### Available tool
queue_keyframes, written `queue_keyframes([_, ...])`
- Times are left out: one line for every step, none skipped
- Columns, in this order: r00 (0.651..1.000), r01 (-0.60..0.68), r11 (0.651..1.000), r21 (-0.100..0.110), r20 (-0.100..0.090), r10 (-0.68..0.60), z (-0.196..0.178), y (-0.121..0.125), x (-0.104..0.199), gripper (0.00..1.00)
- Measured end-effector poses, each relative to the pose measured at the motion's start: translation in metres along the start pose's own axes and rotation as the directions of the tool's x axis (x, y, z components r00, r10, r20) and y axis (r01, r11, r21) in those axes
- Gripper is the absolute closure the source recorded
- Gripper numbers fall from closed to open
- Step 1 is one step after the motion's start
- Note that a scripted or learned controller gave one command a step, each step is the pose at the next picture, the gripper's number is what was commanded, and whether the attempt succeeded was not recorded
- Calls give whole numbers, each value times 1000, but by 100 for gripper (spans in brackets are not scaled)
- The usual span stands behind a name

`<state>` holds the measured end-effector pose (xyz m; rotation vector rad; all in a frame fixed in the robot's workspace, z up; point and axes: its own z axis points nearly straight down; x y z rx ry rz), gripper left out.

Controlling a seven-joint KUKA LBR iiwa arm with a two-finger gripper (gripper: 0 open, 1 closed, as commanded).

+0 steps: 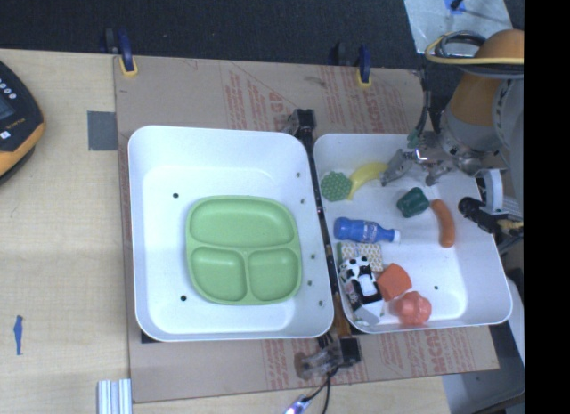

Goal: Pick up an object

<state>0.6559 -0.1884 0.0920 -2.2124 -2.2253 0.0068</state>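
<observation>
The right bin [481,301] holds several small objects: a yellow banana [368,174], a green knobbly ball [335,186], a dark green block [411,200], an orange sausage [444,223], a blue bottle [365,231], a black-and-white cow toy [361,280], an orange piece [393,279] and a salmon lump [412,308]. My gripper [419,165] hangs over the bin's back part, just above the dark green block and right of the banana. Its fingers are spread open with nothing between them.
The left bin [156,163] holds a light green divided plate [242,249]. A patterned card [361,252] lies under the bottle. A yellow-and-black device [13,123] sits at the far left of the bench. Clamps [362,60] hold the brown board at the back.
</observation>
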Motion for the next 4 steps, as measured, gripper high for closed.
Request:
queue_keyframes([1000,-2,1000,-2,0,2,0,-47,-24,0])
queue_keyframes([1000,1,1000,-1,1,-1,-10,-46,-24,100])
queue_keyframes([1000,0,1000,-5,-1,0,-89,-54,38,100])
queue_keyframes([1000,-1,1000,-4,-1,1,-143,-71,97,100])
